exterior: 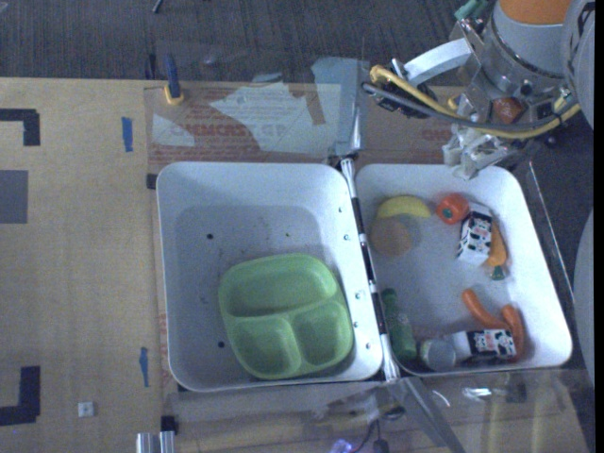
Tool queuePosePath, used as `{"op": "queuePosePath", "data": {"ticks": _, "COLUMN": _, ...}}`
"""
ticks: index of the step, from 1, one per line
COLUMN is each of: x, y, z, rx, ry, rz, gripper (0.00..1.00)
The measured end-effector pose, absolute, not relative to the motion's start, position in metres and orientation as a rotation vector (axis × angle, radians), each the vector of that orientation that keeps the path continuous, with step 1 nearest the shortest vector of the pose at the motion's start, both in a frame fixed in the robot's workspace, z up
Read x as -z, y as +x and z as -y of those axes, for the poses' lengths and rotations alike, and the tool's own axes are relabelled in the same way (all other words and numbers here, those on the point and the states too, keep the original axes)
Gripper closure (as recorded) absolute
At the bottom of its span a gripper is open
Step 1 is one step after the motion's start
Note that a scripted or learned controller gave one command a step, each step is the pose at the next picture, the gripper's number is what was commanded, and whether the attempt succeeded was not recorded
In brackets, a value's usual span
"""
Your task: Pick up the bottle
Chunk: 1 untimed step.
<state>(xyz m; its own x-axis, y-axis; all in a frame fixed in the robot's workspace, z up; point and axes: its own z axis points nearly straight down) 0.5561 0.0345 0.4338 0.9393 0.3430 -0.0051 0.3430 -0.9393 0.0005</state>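
A dark green bottle [398, 327] lies along the left wall of the right bin [540, 253]. Beside it, along the near wall, lies a clear bottle with a black-and-white label [474, 346]. A third container with a similar label [476, 237] and an orange top [452, 207] lies near the bin's far side. My gripper [475, 150] hangs over the far rim of the right bin, above and beyond these things, with nothing seen in it.
The right bin also holds a yellow fruit [403, 207], a brown round item [393, 238] and orange carrot-like pieces [491, 311]. A green divided plate [286, 315] lies in the left bin [189, 215]. Cables loop off the wrist [415, 97].
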Motion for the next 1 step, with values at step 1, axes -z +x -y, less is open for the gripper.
{"op": "queuePosePath", "data": {"ticks": 1, "x": -0.2716, "y": 0.6302, "z": 0.0066, "rx": 0.012, "ry": 3.127, "rz": -0.319, "gripper": 1.0}}
